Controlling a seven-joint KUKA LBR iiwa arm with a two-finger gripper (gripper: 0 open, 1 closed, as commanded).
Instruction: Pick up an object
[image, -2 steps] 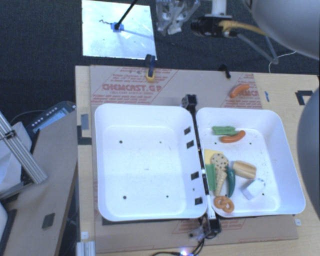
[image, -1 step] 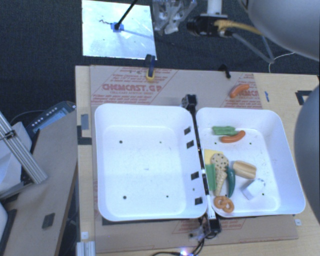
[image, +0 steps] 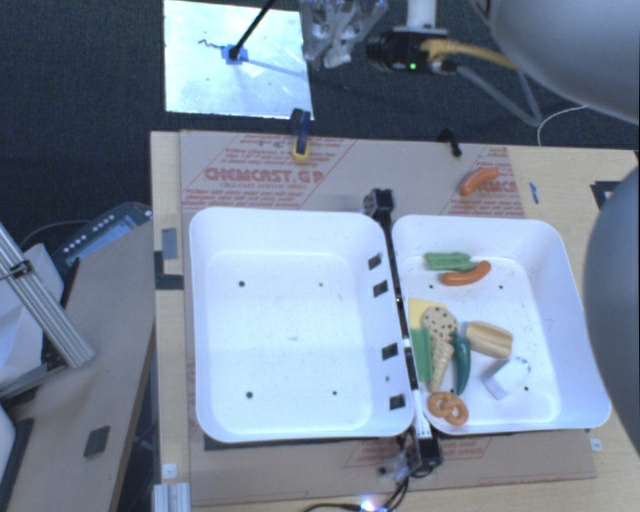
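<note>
The right bin (image: 565, 300) holds several toy foods. A green piece (image: 447, 260) and an orange sausage (image: 466, 274) lie near its back. A yellow wedge (image: 420, 307), a round cracker (image: 437, 322), a cone (image: 441, 362), a dark green pepper (image: 461, 362), a bread roll (image: 489, 339), a white block (image: 506, 380) and a pretzel (image: 448, 408) cluster at its front left. My gripper (image: 335, 35) hangs high at the top of the view, far behind both bins and away from all the objects.
The left bin (image: 290, 325) sits beside the right one, joined by a black hinge strip (image: 392, 310). Another orange sausage (image: 479, 181) lies on the cardboard behind the right bin. A yellow-and-blue clamp (image: 300, 138) stands at the board's back edge.
</note>
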